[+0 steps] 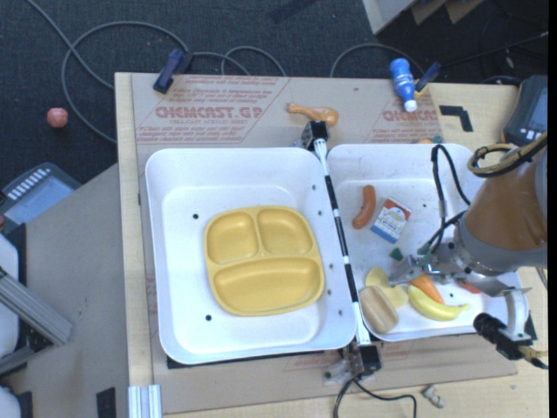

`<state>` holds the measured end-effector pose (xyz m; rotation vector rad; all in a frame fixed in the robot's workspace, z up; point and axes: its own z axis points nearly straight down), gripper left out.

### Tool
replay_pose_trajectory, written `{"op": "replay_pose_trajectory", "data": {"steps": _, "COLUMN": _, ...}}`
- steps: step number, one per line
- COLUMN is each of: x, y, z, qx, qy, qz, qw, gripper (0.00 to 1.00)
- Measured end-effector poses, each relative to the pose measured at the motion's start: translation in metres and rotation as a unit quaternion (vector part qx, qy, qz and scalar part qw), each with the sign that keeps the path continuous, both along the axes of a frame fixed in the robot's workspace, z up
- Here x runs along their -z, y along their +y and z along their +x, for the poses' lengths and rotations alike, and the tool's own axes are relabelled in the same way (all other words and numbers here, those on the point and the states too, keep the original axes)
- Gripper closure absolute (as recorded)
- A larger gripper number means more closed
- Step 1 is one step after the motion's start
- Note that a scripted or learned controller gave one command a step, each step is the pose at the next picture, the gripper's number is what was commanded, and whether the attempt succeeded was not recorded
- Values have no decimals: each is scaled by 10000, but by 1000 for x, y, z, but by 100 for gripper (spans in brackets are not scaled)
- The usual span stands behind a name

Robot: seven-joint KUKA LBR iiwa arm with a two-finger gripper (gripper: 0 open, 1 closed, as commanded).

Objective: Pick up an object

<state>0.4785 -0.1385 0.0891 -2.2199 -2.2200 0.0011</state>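
Observation:
The right bin [409,165] holds a reddish sausage [365,206], a small blue and white carton [391,220], a tiny green piece [396,253], a pale yellow piece [379,279], a tan round bun [378,308], a yellow banana [438,307] and an orange carrot [426,287]. My gripper [416,270] is low in the front of this bin, right over the carrot and just behind the banana. The wrist and orange band [509,220] hide the bin's right side.
In the left bin [174,181] lies a yellow divided plate [261,258]. Behind the bins on the board lie a blue and white bottle [402,81], a tan toy [313,112] and a blue clamp [170,70]. A black cable [444,190] loops over the right bin.

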Motion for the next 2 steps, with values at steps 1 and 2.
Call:
{"op": "replay_pose_trajectory", "data": {"steps": 1, "x": -10, "y": 0, "z": 0, "qx": 11, "qy": -14, "qz": -7, "qw": 10000, "gripper": 100}}
{"op": "replay_pose_trajectory", "data": {"steps": 2, "x": -96, "y": 64, "z": 45, "qx": -12, "qy": -21, "qz": -1, "qw": 10000, "gripper": 100}}
